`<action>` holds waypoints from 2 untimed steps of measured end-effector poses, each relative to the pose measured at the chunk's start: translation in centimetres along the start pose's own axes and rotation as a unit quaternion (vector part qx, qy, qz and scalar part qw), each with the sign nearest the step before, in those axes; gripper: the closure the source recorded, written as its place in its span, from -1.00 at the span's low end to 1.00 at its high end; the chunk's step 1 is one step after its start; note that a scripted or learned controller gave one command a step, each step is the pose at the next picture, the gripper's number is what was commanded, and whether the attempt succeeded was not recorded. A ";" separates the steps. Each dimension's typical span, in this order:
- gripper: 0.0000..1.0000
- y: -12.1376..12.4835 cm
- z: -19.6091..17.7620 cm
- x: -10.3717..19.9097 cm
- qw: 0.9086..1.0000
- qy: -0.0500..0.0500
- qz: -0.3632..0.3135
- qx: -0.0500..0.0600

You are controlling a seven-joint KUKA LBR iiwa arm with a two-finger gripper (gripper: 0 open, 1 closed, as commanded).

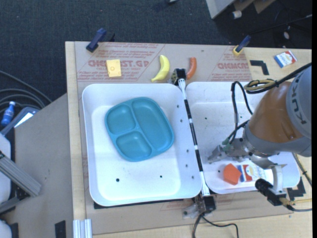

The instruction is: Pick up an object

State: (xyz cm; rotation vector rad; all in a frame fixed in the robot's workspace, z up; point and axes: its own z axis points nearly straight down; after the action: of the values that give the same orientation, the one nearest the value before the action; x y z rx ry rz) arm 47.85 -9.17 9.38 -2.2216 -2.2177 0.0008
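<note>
Left bin (94, 148): shallow, white, centre-left of the frame. Holds one blue divided tray (138, 128) with three compartments, lying flat and turned at a slant toward the bin's upper middle. Small dark specks on the bare floor below it.

Right bin (208, 108): shallow, white, touching the left bin along a shared rim. Holds an orange block (231, 174) near the lower edge, and just beside it on the right a flat white card or packet (250, 172) with red and blue print; whether the two touch cannot be told. The upper part of the floor bears only faint specks.

Arm (277, 118): grey with an orange band, entering from the right edge and covering the right part of the right bin. Gripper (220, 153): low over the right bin, just up and left of the orange block; the metal fingertips are too small and blurred to judge, so its opening cannot be told, and nothing is seen held in it.

Desk (74, 133): pale wood with a printed cardboard sheet along the top. On it, above the bins: a yellow square (113, 68), a yellow banana (161, 68), an orange carrot-like piece (191, 67), blue clamps at the upper edge, and a small blue-and-white card (285, 58) at upper right.

Room: dark carpet (39, 24) around the desk, black cables at the left edge.
</note>
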 end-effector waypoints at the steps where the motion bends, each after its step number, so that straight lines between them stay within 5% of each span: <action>1: 1.00 0.0 -1.0 0.0 1.000 0.000 0.000 0.000; 2: -1.00 0.0 -1.0 0.0 1.000 0.000 0.000 0.000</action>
State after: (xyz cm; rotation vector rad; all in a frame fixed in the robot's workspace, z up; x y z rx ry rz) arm 47.85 -9.14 10.33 -2.2225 -2.2171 0.0004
